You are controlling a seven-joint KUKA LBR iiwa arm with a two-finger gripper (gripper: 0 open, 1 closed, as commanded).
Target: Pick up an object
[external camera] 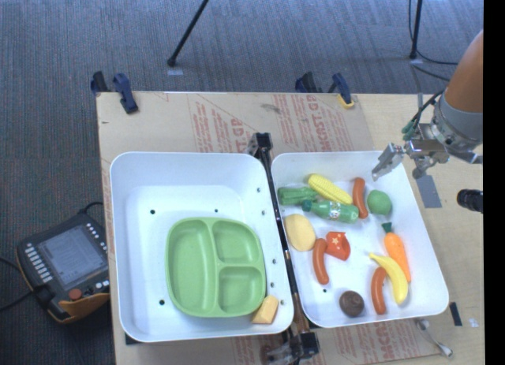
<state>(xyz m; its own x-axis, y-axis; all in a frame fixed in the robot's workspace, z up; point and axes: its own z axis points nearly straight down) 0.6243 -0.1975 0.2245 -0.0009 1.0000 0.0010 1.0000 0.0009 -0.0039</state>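
My gripper [402, 162] hovers over the far right rim of the right bin [430, 296], its two fingers spread open with nothing between them. Below and left of it, inside the bin, lie toy foods: a yellow corn cob [330, 188], a green bottle [333, 211], an orange sausage [360, 196], a green lime [379, 202], a carrot [396, 250], a banana [392, 276], a pale potato [300, 232], a red tomato piece [338, 245] and a brown ball [352, 303]. The lime is the nearest of them to the gripper.
The left bin [134, 198] holds a green divided plate [215, 266] and a yellow cheese wedge [266, 310] at its near right corner. A teach pendant [65, 263] lies left of the bench. Clamps [125, 91] grip the bench's far edge.
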